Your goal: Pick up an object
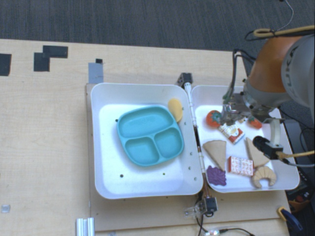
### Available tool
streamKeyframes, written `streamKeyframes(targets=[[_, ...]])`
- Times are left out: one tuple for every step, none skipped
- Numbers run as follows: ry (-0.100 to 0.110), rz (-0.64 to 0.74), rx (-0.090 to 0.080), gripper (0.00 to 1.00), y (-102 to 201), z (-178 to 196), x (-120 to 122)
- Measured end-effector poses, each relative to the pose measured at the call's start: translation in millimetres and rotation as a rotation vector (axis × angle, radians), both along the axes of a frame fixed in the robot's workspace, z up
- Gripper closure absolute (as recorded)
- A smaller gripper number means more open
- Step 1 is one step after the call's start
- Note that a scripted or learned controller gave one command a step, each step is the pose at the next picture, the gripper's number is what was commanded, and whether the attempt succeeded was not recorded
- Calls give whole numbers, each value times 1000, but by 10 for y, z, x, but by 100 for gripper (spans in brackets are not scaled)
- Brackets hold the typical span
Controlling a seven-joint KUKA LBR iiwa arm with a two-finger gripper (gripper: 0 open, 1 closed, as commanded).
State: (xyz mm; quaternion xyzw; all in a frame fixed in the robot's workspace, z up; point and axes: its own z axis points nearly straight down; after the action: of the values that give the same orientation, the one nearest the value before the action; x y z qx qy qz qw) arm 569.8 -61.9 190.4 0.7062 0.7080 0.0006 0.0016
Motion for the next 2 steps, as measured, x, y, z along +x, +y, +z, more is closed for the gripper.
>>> streamKeyframes(targets=[[0,2,1,0,13,-2,1],[3,-1,1,0,-400,-609,-789]])
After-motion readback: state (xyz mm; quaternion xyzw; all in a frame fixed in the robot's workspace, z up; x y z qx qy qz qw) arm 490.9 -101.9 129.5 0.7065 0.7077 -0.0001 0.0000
